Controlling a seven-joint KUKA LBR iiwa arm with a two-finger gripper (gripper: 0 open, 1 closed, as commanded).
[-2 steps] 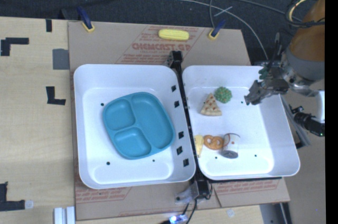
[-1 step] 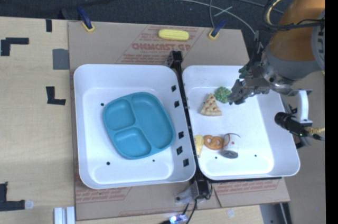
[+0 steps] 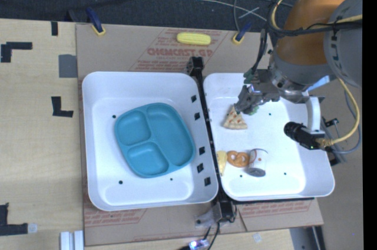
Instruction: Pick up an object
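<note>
The tool (image 3: 246, 104), its opening impossible to tell, sits at the waffle wedge's (image 3: 234, 120) one o'clock; centre before closing.

Overhead, slanted down on bins (image 3: 94, 125)

Blue divided plate (image 3: 154, 139) in the left bin (image 3: 94, 125), well left of tool. Yellow corn-like piece (image 3: 193, 39) on the cardboard sheet (image 3: 118, 48) covering the counter (image 3: 29, 125), up-left of tool.
</note>
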